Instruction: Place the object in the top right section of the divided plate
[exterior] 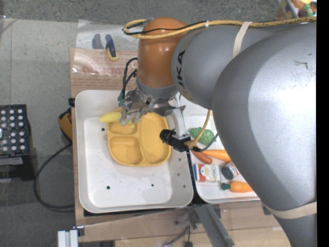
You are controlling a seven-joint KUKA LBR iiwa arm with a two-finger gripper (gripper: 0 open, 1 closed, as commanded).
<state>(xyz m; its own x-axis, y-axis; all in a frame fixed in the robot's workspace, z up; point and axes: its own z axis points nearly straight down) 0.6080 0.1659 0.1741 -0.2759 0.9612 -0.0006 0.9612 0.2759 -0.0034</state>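
A yellow divided plate [139, 147] lies in the left white bin [103, 189], towards its back right. My gripper [126, 116] hangs over the plate's far left corner, under the orange wrist band [159, 50]. A small yellow banana-like object [110, 117] lies at the plate's far left rim, and its right end reaches the gripper. The view does not settle whether that end is held. The arm hides the plate's far right part.
The right bin [226, 195] holds a green vegetable [203, 136], two carrots [218, 155] [239, 187] and a small carton [208, 173]. Behind the left bin lies a plastic bag [97, 60]. A black block [13, 133] stands at the far left.
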